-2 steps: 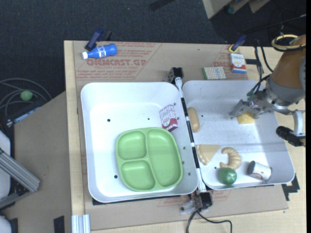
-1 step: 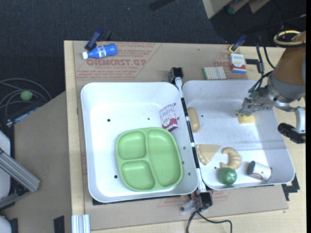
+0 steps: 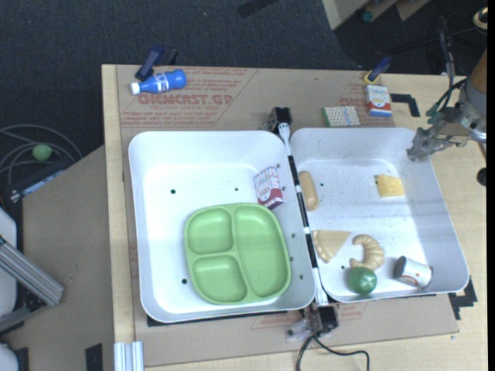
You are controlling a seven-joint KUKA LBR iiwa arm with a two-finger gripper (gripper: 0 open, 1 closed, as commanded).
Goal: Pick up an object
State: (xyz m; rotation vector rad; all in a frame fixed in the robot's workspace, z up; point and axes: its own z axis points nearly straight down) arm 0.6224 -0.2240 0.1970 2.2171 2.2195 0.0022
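My gripper (image 3: pixel 423 145) hangs over the far right corner of the right bin (image 3: pixel 445 230), with nothing visibly in it. In that bin lie a yellow cheese block (image 3: pixel 389 185), a tan bread roll (image 3: pixel 308 190) against the left wall, a pale wedge (image 3: pixel 331 243), a croissant (image 3: pixel 369 250), a green ball (image 3: pixel 360 281) and a small toppled can (image 3: pixel 411 270). The cheese block is the nearest object, a little below and left of the gripper. The left bin (image 3: pixel 155 207) holds a green divided plate (image 3: pixel 236 252) and a red-and-white carton (image 3: pixel 267 187).
On the bench behind the bins lie a blue bottle (image 3: pixel 158 82) at the far left and two small boxes (image 3: pixel 341 115) (image 3: pixel 377 99) near the right bin's back edge. A black clip (image 3: pixel 281 117) sits where the two bins meet.
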